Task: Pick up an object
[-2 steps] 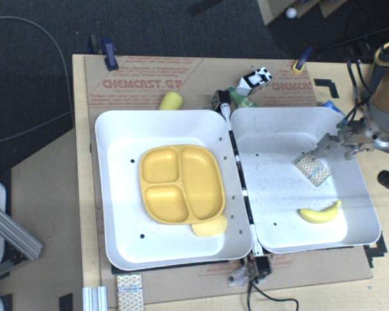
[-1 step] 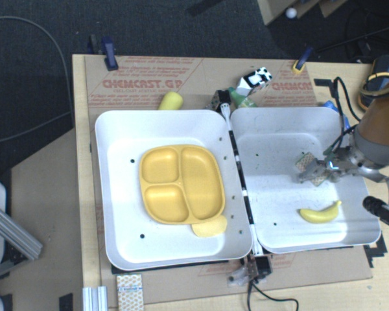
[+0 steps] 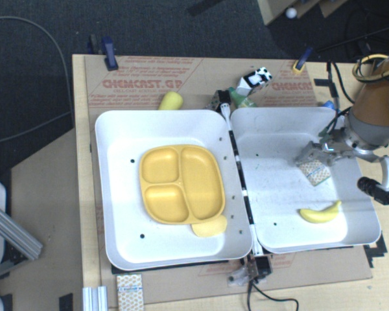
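Down in the right bin, near its far right part, the tool hangs just above a small patterned packet; whether it is apart or together cannot be told. A banana lies nearer the front of that bin, apart from the packet. A yellow divided plate sits in the left bin, with a yellow piece at its front edge.

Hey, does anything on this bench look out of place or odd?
Yes. A yellow object and a black-and-white toy lie on the board behind the bins, outside both. In the left bin, a pale yellow piece is tucked partly under the plate.
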Motion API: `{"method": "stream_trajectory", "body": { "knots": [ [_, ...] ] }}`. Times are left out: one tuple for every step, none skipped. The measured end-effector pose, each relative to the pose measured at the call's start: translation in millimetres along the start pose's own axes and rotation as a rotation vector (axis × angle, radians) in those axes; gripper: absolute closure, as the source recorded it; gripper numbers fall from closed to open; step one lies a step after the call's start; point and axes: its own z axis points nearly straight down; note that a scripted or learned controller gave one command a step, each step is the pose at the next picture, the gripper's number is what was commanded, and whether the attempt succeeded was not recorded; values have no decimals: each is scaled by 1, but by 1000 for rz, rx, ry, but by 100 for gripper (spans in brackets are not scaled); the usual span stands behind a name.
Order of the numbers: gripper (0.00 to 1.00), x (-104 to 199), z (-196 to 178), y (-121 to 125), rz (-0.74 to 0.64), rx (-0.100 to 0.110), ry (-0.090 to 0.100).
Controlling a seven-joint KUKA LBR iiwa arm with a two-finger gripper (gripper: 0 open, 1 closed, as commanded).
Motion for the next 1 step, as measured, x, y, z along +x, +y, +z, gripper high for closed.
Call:
{"method": "stream_trajectory", "body": {
  "knots": [
    [100,-4,-11,-1,2,-3,-10]
  ]
}}
